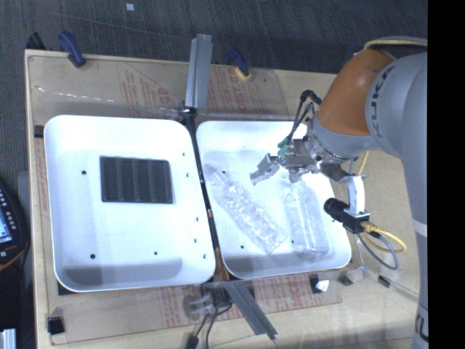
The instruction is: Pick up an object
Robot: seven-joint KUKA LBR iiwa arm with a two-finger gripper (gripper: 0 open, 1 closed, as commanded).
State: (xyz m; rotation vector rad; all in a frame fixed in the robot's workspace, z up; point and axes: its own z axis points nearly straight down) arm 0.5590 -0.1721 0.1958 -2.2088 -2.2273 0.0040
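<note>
The fingers [270,167] stand apart, holding nothing, over the right bin [218,138]. Below them lie two clear plastic bottles [243,206] — light, slippery, easily crushed — best gripped across the body.

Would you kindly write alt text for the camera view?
A grey arm's gripper hangs over the right bin, which holds two clear plastic bottles. The left bin has a dark grate.

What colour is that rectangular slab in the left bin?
Dark grey, nearly black, with ribbed stripes; the slab shows in the camera view.
</note>
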